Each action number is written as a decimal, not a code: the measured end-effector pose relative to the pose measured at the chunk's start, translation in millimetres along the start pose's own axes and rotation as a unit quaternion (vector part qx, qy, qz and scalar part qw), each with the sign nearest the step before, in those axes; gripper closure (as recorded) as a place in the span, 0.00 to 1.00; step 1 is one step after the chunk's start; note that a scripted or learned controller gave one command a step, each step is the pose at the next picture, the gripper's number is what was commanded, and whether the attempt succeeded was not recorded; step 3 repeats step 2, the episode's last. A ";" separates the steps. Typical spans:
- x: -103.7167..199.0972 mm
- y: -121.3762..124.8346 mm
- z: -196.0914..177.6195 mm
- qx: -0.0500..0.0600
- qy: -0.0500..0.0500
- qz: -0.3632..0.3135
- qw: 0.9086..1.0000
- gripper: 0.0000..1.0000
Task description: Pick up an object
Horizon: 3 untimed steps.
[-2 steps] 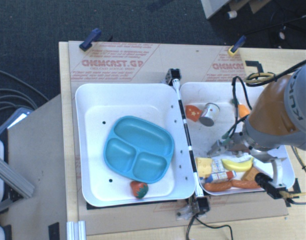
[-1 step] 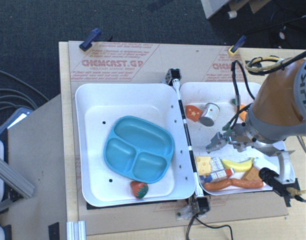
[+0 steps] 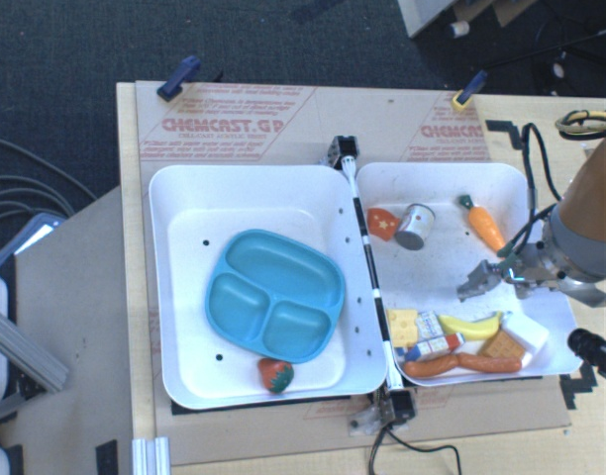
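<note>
My gripper [image 3: 478,283] hung over the right white bin [image 3: 437,176], jaws apart on nothing — I judged the small yellow plastic banana [image 3: 470,324] light, stiff, slippery, best pinched mid-curve.

Arm: grey, entering from the right edge of the frame at mid-height, an orange band on it at the frame edge. Wrist: angled leftward and slightly down. Gripper [image 3: 478,285]: at the right-centre of the frame, dark metal fingers [image 3: 471,287] pointing left; nothing visible between them.
</note>
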<state>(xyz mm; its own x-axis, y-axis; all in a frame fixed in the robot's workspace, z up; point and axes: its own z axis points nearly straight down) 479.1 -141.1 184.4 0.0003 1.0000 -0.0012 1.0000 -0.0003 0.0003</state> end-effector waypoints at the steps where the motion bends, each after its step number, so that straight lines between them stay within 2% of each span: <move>1: 37.6 -0.1 88.2 0.000 0.000 0.000 1.000 0.00; 2: 38.0 0.0 78.8 0.000 0.000 0.000 1.000 1.00; 3: 38.0 0.0 78.8 0.000 0.000 0.000 1.000 1.00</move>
